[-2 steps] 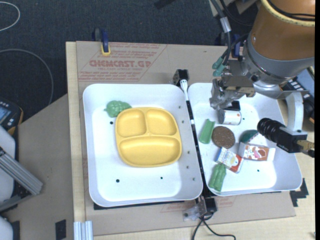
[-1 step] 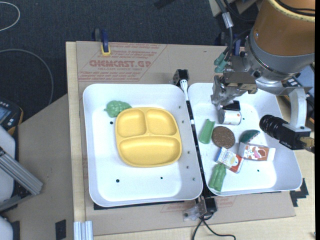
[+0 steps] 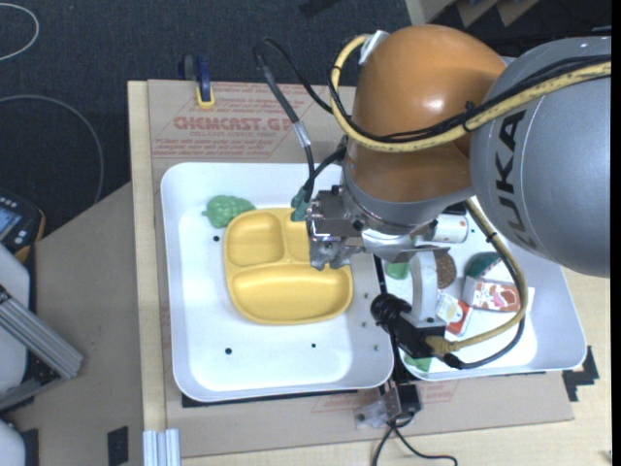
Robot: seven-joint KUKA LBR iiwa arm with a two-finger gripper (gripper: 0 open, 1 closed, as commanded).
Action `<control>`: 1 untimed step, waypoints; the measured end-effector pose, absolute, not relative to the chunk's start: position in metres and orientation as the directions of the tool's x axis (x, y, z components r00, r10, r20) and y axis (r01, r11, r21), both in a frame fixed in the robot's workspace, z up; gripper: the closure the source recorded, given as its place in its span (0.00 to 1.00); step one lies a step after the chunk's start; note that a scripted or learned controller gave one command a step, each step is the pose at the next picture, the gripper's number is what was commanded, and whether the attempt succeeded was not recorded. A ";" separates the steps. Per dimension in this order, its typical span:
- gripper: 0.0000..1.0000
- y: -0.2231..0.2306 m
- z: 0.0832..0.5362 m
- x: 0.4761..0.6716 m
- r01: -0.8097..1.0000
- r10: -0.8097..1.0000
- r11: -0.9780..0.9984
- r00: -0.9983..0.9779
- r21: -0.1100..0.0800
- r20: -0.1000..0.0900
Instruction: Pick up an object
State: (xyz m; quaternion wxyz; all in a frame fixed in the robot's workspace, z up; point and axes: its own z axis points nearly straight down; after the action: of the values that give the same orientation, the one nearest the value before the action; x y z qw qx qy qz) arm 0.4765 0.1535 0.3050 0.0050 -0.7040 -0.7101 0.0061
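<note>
In the left bin [image 3: 194, 289] a small green object [image 3: 229, 209] lies near the far wall, just beside the yellow divided tray [image 3: 281, 270]. The tray sits flat (compartments up), its long axis running from the bin's far-left toward its near-right, the broad compartment nearest the camera. My gripper [image 3: 325, 246] hangs over the tray's right edge, close above it; I cannot tell how it is set. Past my orange wrist band [image 3: 417, 95], the right bin [image 3: 558, 343] carries a heap of small things, among them a red-and-white packet [image 3: 495, 296].
</note>
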 end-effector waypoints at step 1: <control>1.00 0.082 0.401 0.480 1.000 1.000 -0.007 0.007 0.011 0.001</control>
State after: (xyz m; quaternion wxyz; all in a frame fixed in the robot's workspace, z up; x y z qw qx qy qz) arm 0.4803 0.0819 0.4008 -0.0037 -0.7096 -0.7045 -0.0044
